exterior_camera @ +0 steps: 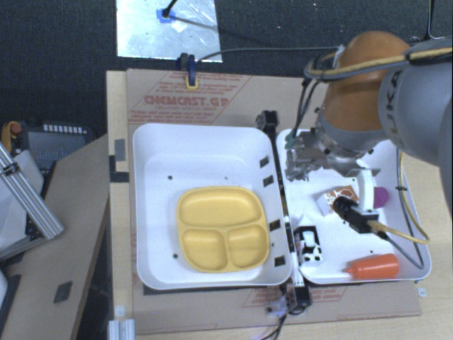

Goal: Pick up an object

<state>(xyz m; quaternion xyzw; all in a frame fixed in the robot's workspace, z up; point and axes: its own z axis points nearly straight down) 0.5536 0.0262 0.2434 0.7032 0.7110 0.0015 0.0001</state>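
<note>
**Bench with two bins, gripper low over the right one**

A tan bench (85, 211) carries a cardboard sheet (187, 98), and on it sit two white bins side by side. The left bin (152, 161) holds one thing: a yellow tray (222, 229) with three compartments, lying flat towards the near right corner.

The gripper (297, 165) hangs just right of the wall shared by the bins, over the far left part of the right bin (333, 250). Whether it is spread or closed I cannot tell, and nothing can be seen held in it.

The right bin holds the small things. A black-and-white piece (309, 250) sits near the front left corner. A brown-and-white packet (338, 195) lies mid-bin, just beside the gripper. An orange piece (373, 265) lies along the front wall. A purple thing (381, 196), partly hidden, sits further right. The grey and orange arm (368, 83) covers the far right of the bin.

Any of these would serve the task, and the packet is closest. The risks, as I judge them:
- The gripper is close to the shared wall, so a straight descent could strike the rim or close on bare floor.
- The flat packet may slide away instead of lifting.
- The tray looks too wide to grasp except at its edge
</note>
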